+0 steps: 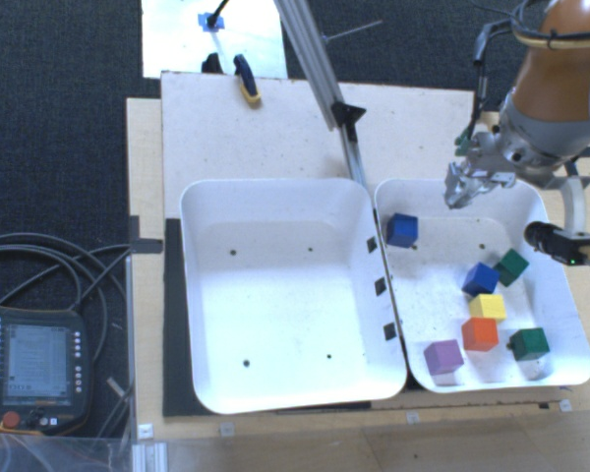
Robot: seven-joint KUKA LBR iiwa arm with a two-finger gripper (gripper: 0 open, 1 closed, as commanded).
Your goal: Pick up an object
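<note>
Dark carpet surrounds a pale bench (275,126) bearing two shallow white bins. Far to the left of the jaws, off the bench, a teach pendant (31,367) lies on the floor with its cables. The left bin (202,214) sits well left of the jaws. The gripper (462,193) hangs over the back rim of the right bin (560,293); whether its jaws are apart or together cannot be told from this angle, and nothing shows between them. A blue cube (403,230) lies nearest, just left of and below the jaws. Well below them and to the right sit another blue cube (480,279), a yellow cube (488,307), an orange cube (480,334), a purple cube (443,357) and two green cubes (512,265) (529,342).
</note>
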